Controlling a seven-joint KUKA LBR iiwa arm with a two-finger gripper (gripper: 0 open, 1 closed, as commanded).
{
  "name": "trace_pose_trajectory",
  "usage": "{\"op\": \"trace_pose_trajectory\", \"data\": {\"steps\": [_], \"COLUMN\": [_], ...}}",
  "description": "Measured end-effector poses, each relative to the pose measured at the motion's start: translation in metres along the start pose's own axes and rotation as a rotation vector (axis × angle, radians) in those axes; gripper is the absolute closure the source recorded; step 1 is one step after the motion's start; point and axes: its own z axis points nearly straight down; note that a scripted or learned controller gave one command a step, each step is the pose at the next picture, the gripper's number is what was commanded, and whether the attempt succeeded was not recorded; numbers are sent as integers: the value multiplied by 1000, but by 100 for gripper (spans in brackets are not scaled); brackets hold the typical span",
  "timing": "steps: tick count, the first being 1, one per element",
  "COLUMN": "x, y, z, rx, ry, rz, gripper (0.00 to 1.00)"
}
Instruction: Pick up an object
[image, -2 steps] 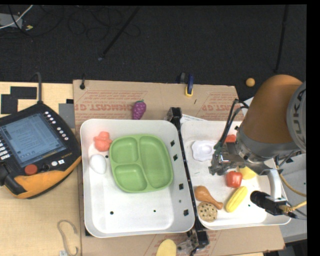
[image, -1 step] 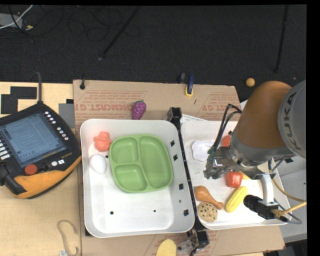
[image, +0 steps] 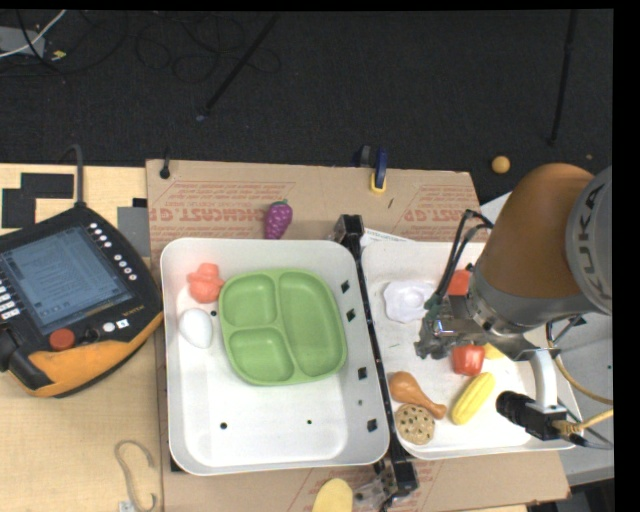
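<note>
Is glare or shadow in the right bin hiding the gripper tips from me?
Camera view: even lighting. The right bin floor looks washed out, so the white object barely stands out from it. The gripper sits dark and slightly soft under the arm's shadow, beside the red toy; its tips are hard to resolve.

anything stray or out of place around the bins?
Yes. A purple grape bunch lies on the cardboard behind the left bin, and a yellow object sits on the bench in front of the bins, both outside them. The other toy food sits inside the bins; the green divided plate lies flat.
</note>
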Motion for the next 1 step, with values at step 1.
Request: {"op": "trace_pose_trajectory", "data": {"steps": [1], "x": [4], "y": [10], "z": [-1], "rx": [-2], "ry": [0], "rz": [-1], "gripper": [100]}}
